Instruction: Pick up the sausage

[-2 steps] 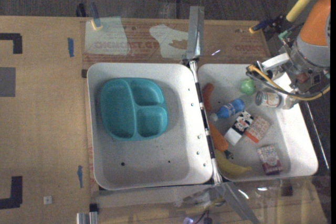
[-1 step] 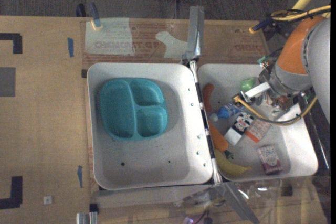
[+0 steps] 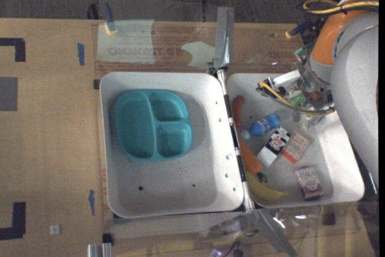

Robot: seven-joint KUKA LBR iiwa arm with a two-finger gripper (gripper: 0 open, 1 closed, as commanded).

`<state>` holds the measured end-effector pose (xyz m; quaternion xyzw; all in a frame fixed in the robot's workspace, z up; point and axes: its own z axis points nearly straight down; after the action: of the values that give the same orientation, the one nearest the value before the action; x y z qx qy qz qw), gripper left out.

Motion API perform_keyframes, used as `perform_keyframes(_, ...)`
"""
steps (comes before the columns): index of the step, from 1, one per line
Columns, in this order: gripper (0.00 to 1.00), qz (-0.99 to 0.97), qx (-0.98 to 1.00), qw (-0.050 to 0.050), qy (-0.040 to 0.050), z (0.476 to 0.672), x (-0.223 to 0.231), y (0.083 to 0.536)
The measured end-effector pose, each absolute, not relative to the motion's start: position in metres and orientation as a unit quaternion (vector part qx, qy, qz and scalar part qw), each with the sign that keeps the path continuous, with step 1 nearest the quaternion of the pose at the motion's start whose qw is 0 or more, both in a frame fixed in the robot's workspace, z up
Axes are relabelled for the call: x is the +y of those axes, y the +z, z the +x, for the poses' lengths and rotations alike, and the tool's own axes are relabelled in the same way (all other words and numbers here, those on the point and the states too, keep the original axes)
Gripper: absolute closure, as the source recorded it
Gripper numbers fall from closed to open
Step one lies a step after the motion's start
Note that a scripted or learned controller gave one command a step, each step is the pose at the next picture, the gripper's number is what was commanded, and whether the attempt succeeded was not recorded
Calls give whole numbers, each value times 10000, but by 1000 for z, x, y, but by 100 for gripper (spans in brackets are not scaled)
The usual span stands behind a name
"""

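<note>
The sausage, a short reddish-brown link, lies upright along the left wall of the right bin, near its far corner. My gripper hangs over the far right part of that bin, wrapped in cables, about a hand's width to the right of the sausage and apart from it. Nothing shows between the gripper and the sausage except bare bin floor and the top of a blue bottle.
Also in the right bin are an orange carrot, a banana, a black-and-white box and two snack packs. The left bin holds a teal divided plate.
</note>
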<state>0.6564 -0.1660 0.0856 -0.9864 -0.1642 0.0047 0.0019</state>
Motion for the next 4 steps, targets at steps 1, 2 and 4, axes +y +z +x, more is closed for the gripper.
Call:
perform_keyframes(1,100,-9862,-1651,37,87,655,-165,97)
perform_keyframes(2,100,-9859,-1672,40,96,656,-163,106)
perform_keyframes(4,100,-9706,-2405,21,21,594,-85,221)
